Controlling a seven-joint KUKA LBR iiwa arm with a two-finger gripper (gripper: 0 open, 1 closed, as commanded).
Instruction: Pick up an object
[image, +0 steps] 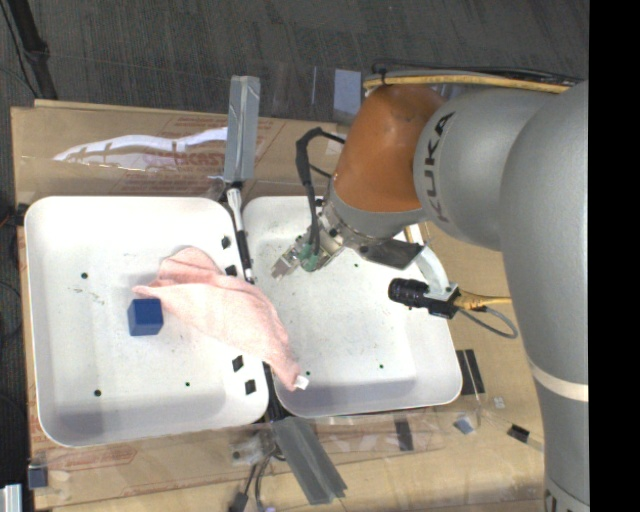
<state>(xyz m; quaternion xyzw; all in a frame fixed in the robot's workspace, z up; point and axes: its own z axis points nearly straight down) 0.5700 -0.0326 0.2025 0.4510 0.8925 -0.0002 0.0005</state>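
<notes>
Landmark: raised divider (243, 262) where the two shallow white plastic bins meet, marked with small black tabs.

Item 1. Pink cloth, soft and crumpled (232, 305). Draped across the divider; its bulk lies in the bin left of the divider (60, 300), and a narrow tail runs down into the near corner of the bin right of the divider (400, 385). A small white tag shows at the tail's tip.

Item 2. Small blue cube, solid, hard-edged (145, 316). Rests on the floor of the bin left of the divider, just beside the cloth's left edge, perhaps touching it.

Item 3. Grey arm with orange band (385, 150). Reaches over the bin right of the divider, far half. Its two-finger gripper (296, 258) hangs just right of the divider, near the cloth's upper fold but apart from it. Whether the claw is parted or closed cannot be told at this size; nothing is seen between the tips.

Item 4. Black cylindrical fitting with yellow cable (420, 294), right of the gripper.

Step in hand, judged: approach; no pick yet made. Nearest candidate is the cloth on the divider.

Next move, judged: shift toward the divider, descend onto a raised fold, and close on enough fabric to hold. The ridge beneath could block a finger; the cube needs a longer reach left.
</notes>
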